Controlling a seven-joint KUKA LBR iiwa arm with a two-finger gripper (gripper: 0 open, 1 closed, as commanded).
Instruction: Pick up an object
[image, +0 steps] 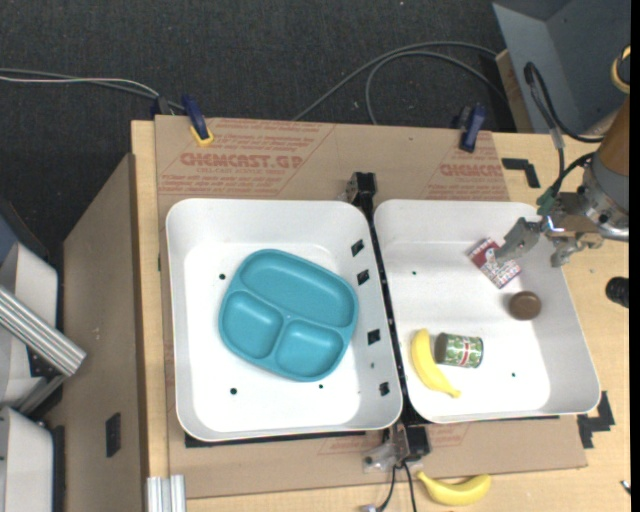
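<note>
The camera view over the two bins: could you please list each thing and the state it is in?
Blue divided plate: flat in the left bin.
Banana: lying in the right bin, against the can.
Green can: on its side.
Red packet: lying flat, by the gripper.
Brown round object: resting alone.
Second banana: on the bench, outside the bins.
Gripper: open, holding nothing.

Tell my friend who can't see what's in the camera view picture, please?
A robot's gripper hangs open over the right white bin, beside a small red and white packet. That bin also holds a brown round thing, a green can and a banana. The left bin holds a blue divided plate.
</note>
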